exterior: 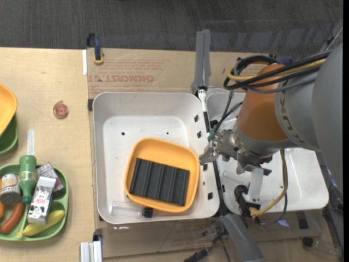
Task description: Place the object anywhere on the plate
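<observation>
A square yellow plate (163,145) lies in the left bin (109,146), toward its front right. A black ridged block (161,182) rests flat on the plate and covers most of its floor. My arm's orange band (262,119) and grey wrist hang over the right bin (305,190). The gripper (212,150) sits at the divider between the two bins, just right of the plate's right rim, mostly hidden under the wrist. I see nothing held in it.
A clear tube with a dark cap (130,210) lies in the left bin against the plate's front edge. On the wooden bench to the left stand a green tray of toy food (32,201), a yellow bowl (5,111) and a small pink disc (60,109).
</observation>
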`<act>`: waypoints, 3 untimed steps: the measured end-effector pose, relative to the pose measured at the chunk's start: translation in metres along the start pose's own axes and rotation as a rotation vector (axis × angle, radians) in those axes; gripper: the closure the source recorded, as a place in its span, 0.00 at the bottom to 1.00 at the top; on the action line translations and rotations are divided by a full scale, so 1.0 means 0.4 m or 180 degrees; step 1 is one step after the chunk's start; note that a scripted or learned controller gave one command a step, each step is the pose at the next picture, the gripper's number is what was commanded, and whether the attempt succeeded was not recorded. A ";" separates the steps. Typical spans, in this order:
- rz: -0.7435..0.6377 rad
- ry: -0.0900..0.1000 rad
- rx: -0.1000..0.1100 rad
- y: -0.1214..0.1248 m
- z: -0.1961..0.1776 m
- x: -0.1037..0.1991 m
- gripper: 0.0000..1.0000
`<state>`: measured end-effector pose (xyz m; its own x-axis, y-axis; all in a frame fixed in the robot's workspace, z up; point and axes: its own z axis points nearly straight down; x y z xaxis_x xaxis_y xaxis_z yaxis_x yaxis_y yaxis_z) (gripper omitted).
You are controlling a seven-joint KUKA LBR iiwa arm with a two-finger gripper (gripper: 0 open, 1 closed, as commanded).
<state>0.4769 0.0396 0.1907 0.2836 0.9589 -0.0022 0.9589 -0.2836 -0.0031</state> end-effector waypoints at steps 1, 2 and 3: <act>0.0000 0.0000 0.0000 0.000 0.000 0.000 0.00; 0.0000 0.0000 0.0000 0.000 0.000 0.000 0.00; 0.0000 0.0000 0.0000 0.000 0.000 0.000 0.00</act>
<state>0.4769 0.0396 0.1907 0.2837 0.9589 -0.0022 0.9589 -0.2837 -0.0031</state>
